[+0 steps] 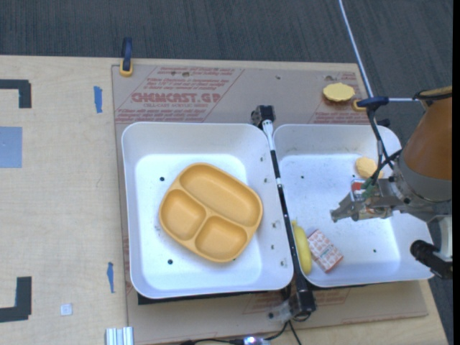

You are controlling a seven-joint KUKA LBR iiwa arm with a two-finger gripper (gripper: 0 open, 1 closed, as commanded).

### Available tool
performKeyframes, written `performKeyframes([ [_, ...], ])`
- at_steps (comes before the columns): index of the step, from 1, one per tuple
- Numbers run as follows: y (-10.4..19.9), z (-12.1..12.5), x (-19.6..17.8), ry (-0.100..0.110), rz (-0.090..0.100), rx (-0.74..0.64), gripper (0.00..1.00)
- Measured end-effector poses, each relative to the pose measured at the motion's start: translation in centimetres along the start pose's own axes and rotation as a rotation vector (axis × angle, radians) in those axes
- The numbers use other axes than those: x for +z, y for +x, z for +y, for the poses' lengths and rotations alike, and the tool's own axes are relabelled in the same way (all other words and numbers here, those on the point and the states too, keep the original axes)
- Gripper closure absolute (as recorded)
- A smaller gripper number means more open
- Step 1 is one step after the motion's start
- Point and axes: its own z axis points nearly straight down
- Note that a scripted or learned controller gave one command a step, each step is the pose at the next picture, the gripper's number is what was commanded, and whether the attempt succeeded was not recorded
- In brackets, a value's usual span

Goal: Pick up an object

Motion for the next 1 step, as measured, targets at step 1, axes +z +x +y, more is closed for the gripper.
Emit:
performKeyframes([
  [1,1.86,0.2,10.42,-0.006,-0.002,0.001,0.0],
])
